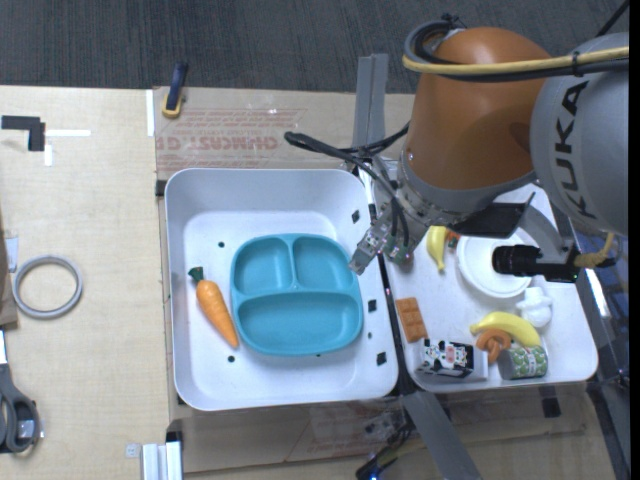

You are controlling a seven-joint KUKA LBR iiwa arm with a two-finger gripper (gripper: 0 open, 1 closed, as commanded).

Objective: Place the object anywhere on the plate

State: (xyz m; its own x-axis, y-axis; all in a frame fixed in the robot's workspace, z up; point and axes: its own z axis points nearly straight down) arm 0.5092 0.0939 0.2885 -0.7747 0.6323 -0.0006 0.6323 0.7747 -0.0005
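You're mid-transfer with nothing visibly held: the gripper (385, 240) hangs at the blue plate's (297, 294) two o'clock rim, finger state I cannot tell, so check before releasing.

A blue plate (296, 294) lies in the left bin (190, 368), a carrot (216, 311) beside it. The hand (372, 250) hangs over the plate's right rim.

Robot lab: KUKA arm (560, 118) over bench (80, 198), white bins (180, 268), toy food.
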